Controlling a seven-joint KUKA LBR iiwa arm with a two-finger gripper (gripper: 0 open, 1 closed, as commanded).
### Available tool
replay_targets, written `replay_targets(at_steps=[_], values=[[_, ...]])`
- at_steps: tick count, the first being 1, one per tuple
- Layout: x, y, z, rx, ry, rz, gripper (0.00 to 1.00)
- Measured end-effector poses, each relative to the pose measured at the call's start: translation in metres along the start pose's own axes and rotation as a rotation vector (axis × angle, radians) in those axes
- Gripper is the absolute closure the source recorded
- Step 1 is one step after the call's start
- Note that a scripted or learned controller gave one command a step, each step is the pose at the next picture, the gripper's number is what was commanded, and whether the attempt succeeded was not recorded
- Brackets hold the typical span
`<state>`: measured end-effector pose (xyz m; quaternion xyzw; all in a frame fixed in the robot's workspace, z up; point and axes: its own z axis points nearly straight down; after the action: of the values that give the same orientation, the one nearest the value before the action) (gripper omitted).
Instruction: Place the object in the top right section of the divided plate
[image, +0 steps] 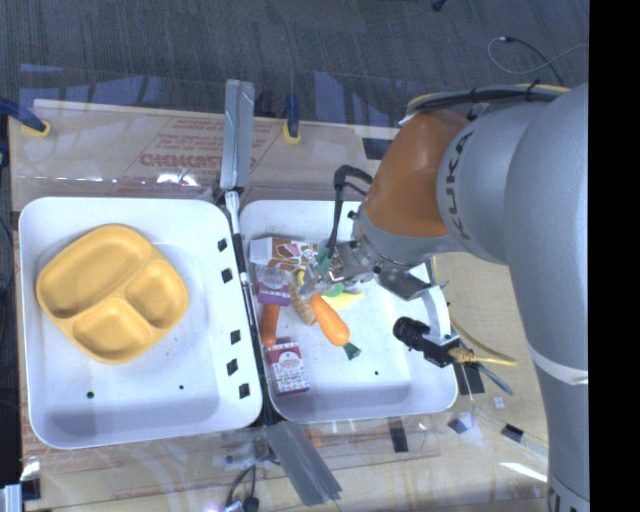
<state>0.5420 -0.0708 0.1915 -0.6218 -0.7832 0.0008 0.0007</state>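
A yellow divided plate (112, 291) with three sections lies in the left bin (60, 410). The right bin (400, 385) holds a heap of toy food: an orange carrot (333, 322) with a green stub, a small orange piece (270, 323), a red carton (287, 367), a printed packet (288, 253) and a purple item (274, 294). My gripper (335, 266) hangs low over this heap, just above the carrot's upper end. The wrist hides the fingertips.
A metal divider bar (237, 135) runs up from between the two bins. The big grey arm (520, 200) covers the right bin's far right corner. Black clips (236, 335) line the bins' shared wall. Cables and tools (480, 360) lie right of the right bin.
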Motion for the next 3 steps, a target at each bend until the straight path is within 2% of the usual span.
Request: replay_targets(at_steps=[1, 2, 3], values=[[0.002, -0.04, -0.01, 0.001, 0.001, -0.506, 1.0], [-0.052, -0.078, -0.09, -0.004, -0.006, -0.845, 1.0], [-0.122, -0.095, -0.188, -0.003, -0.005, -0.642, 1.0]])
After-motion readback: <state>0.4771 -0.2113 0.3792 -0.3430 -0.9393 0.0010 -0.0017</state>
